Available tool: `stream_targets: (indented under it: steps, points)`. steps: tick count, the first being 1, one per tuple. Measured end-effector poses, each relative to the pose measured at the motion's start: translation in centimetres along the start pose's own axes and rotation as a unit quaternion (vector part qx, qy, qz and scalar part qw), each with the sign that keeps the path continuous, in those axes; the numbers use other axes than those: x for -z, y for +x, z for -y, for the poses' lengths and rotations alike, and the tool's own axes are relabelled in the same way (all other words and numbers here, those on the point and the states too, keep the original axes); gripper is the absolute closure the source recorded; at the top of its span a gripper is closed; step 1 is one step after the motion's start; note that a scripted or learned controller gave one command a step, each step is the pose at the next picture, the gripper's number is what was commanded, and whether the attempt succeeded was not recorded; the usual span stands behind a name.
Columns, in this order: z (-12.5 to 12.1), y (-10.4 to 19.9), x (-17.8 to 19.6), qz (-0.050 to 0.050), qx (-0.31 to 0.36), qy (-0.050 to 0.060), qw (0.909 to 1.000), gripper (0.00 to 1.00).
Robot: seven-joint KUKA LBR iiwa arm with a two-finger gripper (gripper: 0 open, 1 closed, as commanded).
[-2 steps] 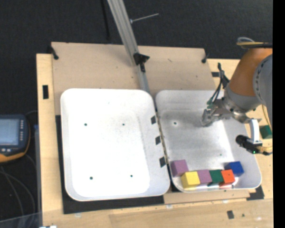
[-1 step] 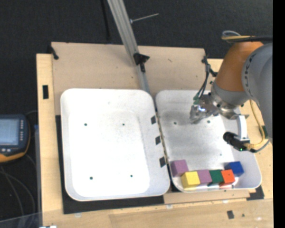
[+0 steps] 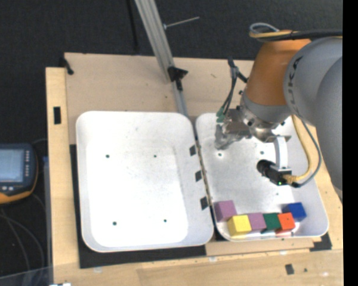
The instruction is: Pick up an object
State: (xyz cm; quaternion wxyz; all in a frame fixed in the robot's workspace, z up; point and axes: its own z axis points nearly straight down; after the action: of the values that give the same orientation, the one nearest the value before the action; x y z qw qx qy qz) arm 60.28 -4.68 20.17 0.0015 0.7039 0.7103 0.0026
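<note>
We find the left bin (image 3: 137, 177) open across its whole floor. In the right bin (image 3: 244, 171), the end effector (image 3: 225, 137) occupies the upper left; the middle floor is free. 6 blocks (image 3: 259, 219) crowd the near edge. A slanted metal rail (image 3: 158, 40) crosses above the worktop (image 3: 107, 76).

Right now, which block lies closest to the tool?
The purple block at the row's left end; it sits higher in the bin than the others, nearest the tool.
</note>
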Motion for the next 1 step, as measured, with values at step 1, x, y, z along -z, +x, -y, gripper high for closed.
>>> stream_targets:
  steps: [1]
  points:
    - [0.96,4.92,-0.52,0.0,-0.001,0.003,1.0,1.0]
